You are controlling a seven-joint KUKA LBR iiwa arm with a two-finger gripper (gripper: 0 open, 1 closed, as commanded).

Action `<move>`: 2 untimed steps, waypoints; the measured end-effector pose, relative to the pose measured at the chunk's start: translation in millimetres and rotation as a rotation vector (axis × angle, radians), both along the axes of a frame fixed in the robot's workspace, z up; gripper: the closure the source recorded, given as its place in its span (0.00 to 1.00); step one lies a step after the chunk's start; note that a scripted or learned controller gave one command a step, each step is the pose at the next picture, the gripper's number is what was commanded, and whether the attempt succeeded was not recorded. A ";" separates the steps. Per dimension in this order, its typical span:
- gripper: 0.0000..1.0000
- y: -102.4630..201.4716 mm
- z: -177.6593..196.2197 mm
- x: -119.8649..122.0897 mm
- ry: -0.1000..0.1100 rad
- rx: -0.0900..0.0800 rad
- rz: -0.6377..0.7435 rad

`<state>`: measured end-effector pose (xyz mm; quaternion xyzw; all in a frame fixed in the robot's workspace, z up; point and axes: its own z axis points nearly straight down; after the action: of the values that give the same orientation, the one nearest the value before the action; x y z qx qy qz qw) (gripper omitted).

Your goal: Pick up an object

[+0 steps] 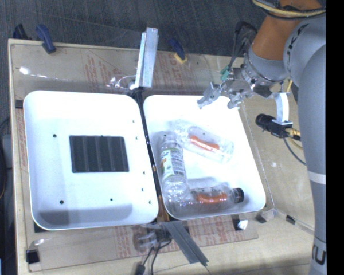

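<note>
Wooden bench (275,165) over dark carpet, two white bins side by side, and everything worth grabbing sits in the right bin (249,153): a clear plastic bottle with a white label (172,168) along its left wall, a bottle with an orange label (203,143) near its middle, and a dark-capped bottle (215,196) lying along its front wall. The left bin (46,153) just has a dark ribbed panel (98,153) in it. My gripper (221,98) hangs over the right bin's back edge, fingers spread apart with nothing between them.
</note>
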<state>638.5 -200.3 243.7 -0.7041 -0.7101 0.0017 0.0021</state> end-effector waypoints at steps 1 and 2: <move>0.00 -4.4 -65.0 -27.8 -0.002 0.001 0.128; 0.00 -8.6 -140.0 -33.0 -0.007 -0.001 0.227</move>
<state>605.5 -208.9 103.7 -0.6189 -0.7854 -0.0002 -0.0009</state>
